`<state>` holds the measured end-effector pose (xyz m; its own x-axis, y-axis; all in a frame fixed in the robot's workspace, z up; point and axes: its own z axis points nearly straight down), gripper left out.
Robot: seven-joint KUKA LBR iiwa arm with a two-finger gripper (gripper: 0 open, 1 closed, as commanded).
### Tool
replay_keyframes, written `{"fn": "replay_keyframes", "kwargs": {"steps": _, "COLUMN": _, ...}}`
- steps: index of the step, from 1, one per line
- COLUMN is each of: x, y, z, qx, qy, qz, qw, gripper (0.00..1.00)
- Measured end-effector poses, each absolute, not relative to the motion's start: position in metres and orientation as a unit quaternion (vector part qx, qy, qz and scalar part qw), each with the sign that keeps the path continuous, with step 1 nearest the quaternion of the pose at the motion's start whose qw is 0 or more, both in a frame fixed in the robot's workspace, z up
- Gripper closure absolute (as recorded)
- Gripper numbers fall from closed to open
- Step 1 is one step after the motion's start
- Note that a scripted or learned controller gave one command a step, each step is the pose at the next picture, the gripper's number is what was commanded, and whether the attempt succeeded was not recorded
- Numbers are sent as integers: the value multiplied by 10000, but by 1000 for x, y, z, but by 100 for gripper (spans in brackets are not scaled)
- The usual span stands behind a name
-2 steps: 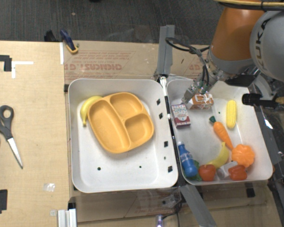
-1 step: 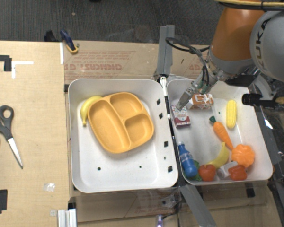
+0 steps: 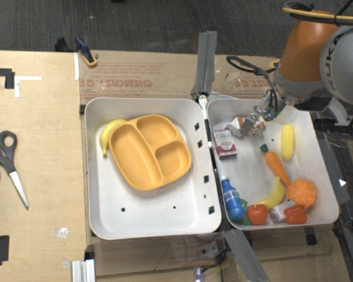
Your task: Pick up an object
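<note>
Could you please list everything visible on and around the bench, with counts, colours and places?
left bin: 1, white, middle of bench
right bin: 1, white, beside the left bin
divided plate: 1, orange-yellow, left bin
banana: 1, yellow, left bin, at the plate's left edge
small carton: 1, red and white, right bin
corn cob: 1, yellow, right bin
carrot: 1, orange, right bin
second banana: 1, yellow, right bin
pumpkin: 1, orange, right bin
bottle: 1, blue, right bin, near edge
tomato: 1, red, right bin
scissors: 1, grey, bench left
arm: 1, grey and orange, right
gripper: 1, over right bin
</note>
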<state>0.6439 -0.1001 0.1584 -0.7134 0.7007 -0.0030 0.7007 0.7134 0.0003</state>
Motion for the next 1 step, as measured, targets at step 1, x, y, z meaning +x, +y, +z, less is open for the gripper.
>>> {"fn": "replay_keyframes", "kwargs": {"steps": 1, "x": 605, "y": -127, "z": 102, "qx": 4151, "qy": 9098, "qz": 3, "qw": 27, "gripper": 0}}
